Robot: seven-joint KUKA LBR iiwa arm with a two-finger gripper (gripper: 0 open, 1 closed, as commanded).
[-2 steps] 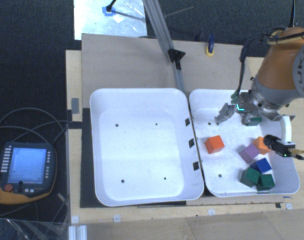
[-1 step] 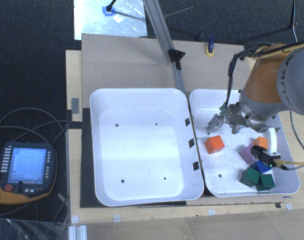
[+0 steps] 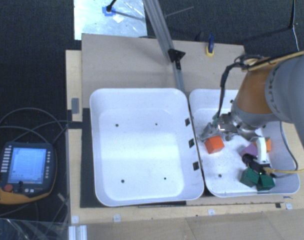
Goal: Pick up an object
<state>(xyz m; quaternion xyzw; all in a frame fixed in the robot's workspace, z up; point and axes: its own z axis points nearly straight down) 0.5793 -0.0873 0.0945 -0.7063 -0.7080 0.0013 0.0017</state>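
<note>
A: Where's the gripper?
B: Low in the right bin, on its 9 o'clock side, near the wall it shares with the left bin. Spread or pressed together, can't tell from this angle

A: Target?
B: Most likely the orange cube, right at the gripper's 6 o'clock, touching it or just beside. Can't tell if it's pinched. It looks to sit on the bin floor, so I'd judge nothing is lifted yet

A: Anything else in there?
B: A purple piece near the cube at its 3 o'clock. Green blocks in the bin's 5 o'clock corner, well apart from the cube

A: What could go wrong?
B: Main one: the gripper looks offset toward the cube's 12 o'clock edge rather than centred. Closing there could clip a corner, and the cube would squirt out toward 6 o'clock

A: And the wall?
B: It's close at 9 o'clock, so a sideways nudge could jam the cube against it or tip it. A thin grip could also drop the cube on the way up. The purple piece is near enough that a skidding cube could hit it
</note>
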